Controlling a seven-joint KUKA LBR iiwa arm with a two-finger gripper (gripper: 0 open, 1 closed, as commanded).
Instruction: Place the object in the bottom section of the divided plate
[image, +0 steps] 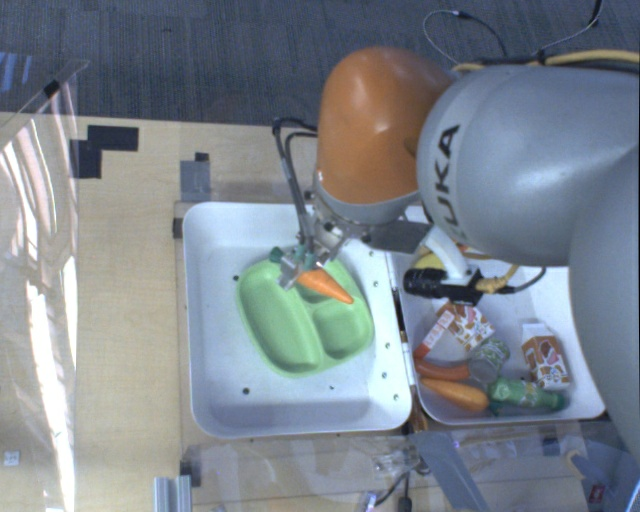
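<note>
The left bin (205, 330) holds a green divided plate (285, 325) with 3 sections. At the plate's upper right edge the gripper (300, 268) is closed on the leafy end of a toy carrot (326, 286) — its orange tip points right, over the plate's upper right section. Further right, the second bin (590, 405) holds a hot dog (450, 371), a snack packet (455, 327), a green bottle (525, 397) and a small carton (545, 360).

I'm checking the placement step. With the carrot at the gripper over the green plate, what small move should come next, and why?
Probably shift the carrot toward the view's bottom before any release. It sits at the gripper over the plate's upper right part, with the divider ridges below it, so the bottom section is not yet under it. Whether the fingers truly clamp it is unclear.
</note>
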